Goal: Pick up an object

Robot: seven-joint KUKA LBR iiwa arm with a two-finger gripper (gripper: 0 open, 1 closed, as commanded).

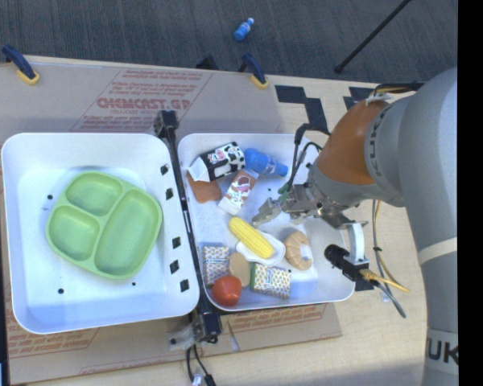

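Note:
The right bin (330,292) holds a heap of small toys. Among them are a yellow corn cob (252,238), a red tomato (227,290), a tan bagel (299,249), a blue bottle (262,162) and a black-and-white cow (224,158). There is also a white-and-red carton (239,191). My gripper (270,211) hangs low over the bin's middle, just above and right of the corn cob and right of the carton. The arm's grey and orange wrist (350,155) covers the bin's right side.
In the left bin (24,159) lies a green divided plate (105,223). A brown piece (205,190) and two patterned packets (216,257) (271,280) lie in the right bin. A black clamp bar (177,191) runs between the bins. Cables (382,280) trail off the right bin's edge.

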